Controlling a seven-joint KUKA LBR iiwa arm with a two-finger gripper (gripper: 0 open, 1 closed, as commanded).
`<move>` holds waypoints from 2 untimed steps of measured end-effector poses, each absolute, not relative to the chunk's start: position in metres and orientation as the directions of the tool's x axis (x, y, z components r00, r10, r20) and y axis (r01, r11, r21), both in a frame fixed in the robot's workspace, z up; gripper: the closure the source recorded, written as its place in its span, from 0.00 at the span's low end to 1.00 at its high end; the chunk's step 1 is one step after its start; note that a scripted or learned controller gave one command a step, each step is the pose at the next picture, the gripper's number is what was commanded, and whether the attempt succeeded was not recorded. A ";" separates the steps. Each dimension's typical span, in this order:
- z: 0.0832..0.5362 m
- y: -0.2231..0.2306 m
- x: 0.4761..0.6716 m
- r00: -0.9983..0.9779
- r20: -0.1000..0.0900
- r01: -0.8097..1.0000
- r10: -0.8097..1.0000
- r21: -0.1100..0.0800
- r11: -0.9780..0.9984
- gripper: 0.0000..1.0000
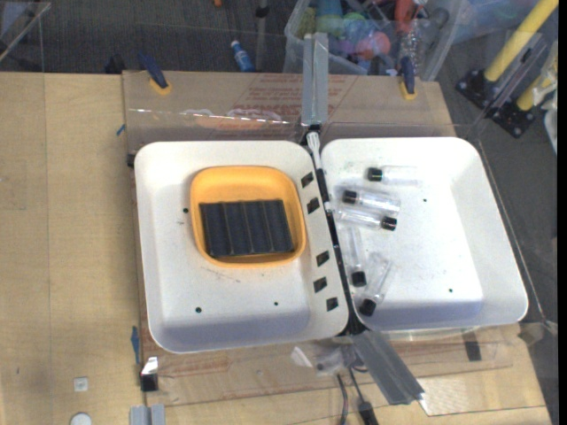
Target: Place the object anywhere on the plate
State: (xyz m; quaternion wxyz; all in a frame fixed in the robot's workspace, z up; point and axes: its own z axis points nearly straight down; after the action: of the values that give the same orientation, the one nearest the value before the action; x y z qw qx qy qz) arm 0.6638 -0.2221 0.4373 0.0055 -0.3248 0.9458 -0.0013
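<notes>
An orange plate [205, 187] lies in the left bin [168, 299]. A dark ribbed rectangular object [246, 227] rests flat on the plate, covering most of its middle. Several clear plastic vials with black caps lie in the right bin [469, 255]: one near the back [390, 175], two in the middle [370, 202], and more along the left wall near the front [365, 277].
A grey divider bar [323, 228] with black clips runs between the two bins. A clear tub of coloured toys [372, 16] stands behind the bench. A yellow pole [523, 34] leans at the back right. Bare wooden bench [62, 237] spreads to the left.
</notes>
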 end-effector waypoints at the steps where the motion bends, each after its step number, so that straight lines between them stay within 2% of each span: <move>1: 0.437 -0.223 0.668 -0.724 -0.009 -0.689 -0.689 -0.007 0.724 1.00; 2: 0.437 -0.221 0.668 -0.479 -0.007 -0.878 -0.878 -0.008 0.479 1.00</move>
State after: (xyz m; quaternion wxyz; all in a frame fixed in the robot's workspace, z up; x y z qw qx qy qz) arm 0.6680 -0.2213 0.4372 0.0052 -0.5102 0.8600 -0.0018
